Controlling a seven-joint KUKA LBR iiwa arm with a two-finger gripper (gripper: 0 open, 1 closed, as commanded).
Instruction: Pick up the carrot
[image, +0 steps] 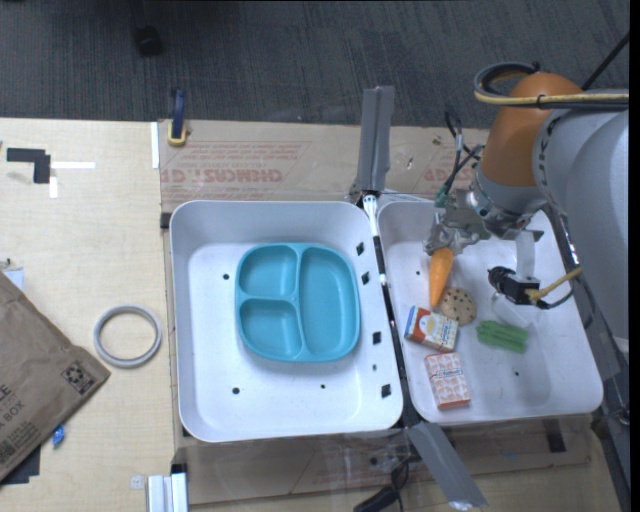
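Note:
The orange carrot (439, 278) hangs lengthwise in the right bin (570, 390), thick end up and tip pointing toward the front. My gripper (446, 241) sits right at that thick end, and its dark fingers appear closed around the carrot's top. The arm's orange band (520, 140) and grey body come in from the upper right, above the bin's back corner.
Just below the carrot's tip lie a round cookie (459, 304), a red-and-white carton (432, 328), a green piece (501, 335) and a second small box (447, 380). The left bin (200, 400) holds a teal divided plate (298, 302). A tape ring (127, 334) lies on the bench.

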